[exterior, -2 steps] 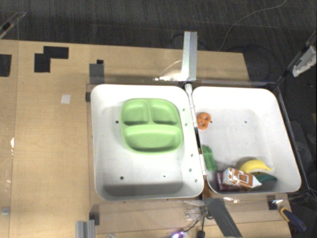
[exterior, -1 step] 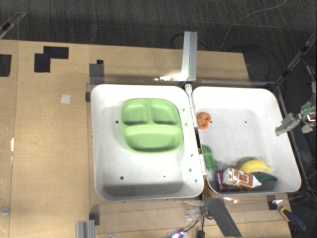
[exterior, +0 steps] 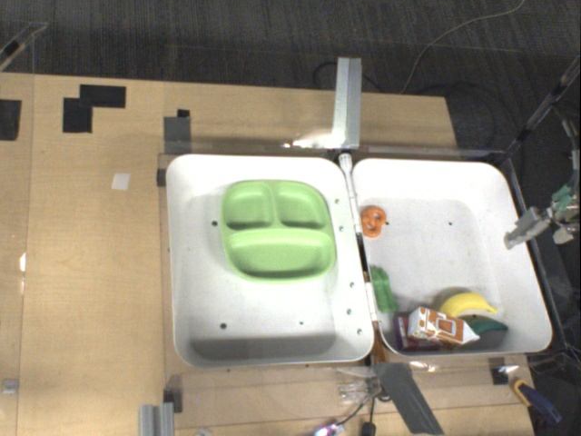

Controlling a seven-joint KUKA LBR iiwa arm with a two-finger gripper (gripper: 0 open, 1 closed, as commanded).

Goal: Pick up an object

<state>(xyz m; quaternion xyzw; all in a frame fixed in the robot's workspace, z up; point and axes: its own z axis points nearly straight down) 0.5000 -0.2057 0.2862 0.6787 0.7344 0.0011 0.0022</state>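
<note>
The right bin [exterior: 454, 184] holds several small objects. A small orange object [exterior: 372, 219] lies by its left wall, and a green object [exterior: 381, 290] lies further forward along that wall. At the front sit a yellow banana [exterior: 467, 304], a brown and white carton [exterior: 436, 327] and a dark green item [exterior: 493, 329]. My gripper [exterior: 526, 231] shows as a grey tip at the bin's right rim, well apart from all of these objects.
The left bin [exterior: 195, 271] holds a light green divided plate [exterior: 275, 228]. A metal post [exterior: 349, 103] rises behind the wall shared by the bins. Wooden bench surface [exterior: 82, 262] stretches to the left.
</note>
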